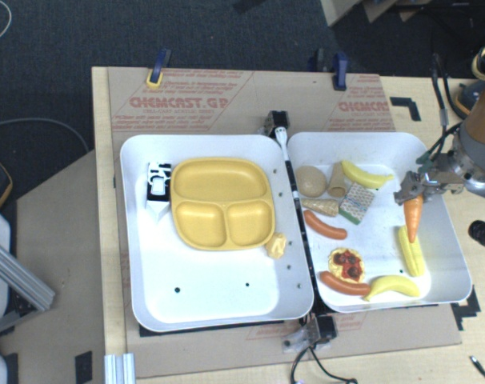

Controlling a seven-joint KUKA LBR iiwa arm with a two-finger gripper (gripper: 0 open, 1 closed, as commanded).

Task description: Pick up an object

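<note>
The toy carrot hangs in the right part of the frame, over the right edge of the right bin, tip pointing down, its top caught between the fingers of the pincer, which is closed narrowly on it.

Going from the left: the left bin carries a yellow divided plate in its upper half, with a small black-and-white item just beside the plate's left rim and a small pale yellow piece touching the plate's lower right corner.

The right bin is crowded. Near its upper left lie a tan round piece and a short beige cylinder side by side, with a yellow banana just right of them and a green-and-grey block below the banana. A pale cone-like piece lies under the round piece, and a red sausage lies below that. Lower down sit a small pizza round, a second sausage beneath it, and a banana touching that sausage's right end. Directly under the carrot's tip a yellow corn-like piece lies upright along the bin's right side, close to the carrot; whether they touch cannot be told.

The grey arm enters from the right edge of the frame. Both bins rest on the brown tabletop.
</note>
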